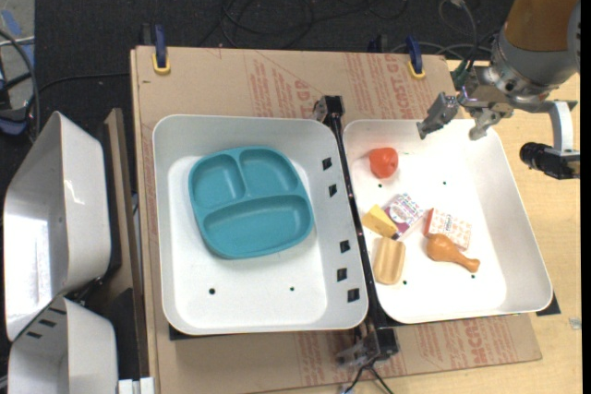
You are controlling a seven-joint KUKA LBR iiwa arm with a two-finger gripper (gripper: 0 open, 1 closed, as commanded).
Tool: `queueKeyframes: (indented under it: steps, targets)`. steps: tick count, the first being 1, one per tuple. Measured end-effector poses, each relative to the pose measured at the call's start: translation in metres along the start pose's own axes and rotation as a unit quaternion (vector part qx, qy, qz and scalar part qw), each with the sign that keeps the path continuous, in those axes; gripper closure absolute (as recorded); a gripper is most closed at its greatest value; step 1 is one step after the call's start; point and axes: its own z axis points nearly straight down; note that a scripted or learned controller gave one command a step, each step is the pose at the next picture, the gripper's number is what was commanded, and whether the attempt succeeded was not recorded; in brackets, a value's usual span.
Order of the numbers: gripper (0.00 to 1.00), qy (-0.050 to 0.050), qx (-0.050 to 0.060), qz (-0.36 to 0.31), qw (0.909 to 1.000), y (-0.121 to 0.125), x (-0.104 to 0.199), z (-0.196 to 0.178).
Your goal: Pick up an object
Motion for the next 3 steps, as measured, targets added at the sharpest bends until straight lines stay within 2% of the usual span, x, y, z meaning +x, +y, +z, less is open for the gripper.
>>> queueKeyframes:
  steps: [1,2,3]
  targets:
    - [0.0,-0.001,-0.006,-0.001,1.0,0.002,0.0,-0.007]
    - [0.0,0.0,-0.003,0.0,1.0,0.0,-0.002,0.057]
    - [0.0,0.0,-0.004,0.0,1.0,0.002,0.0,0.101]
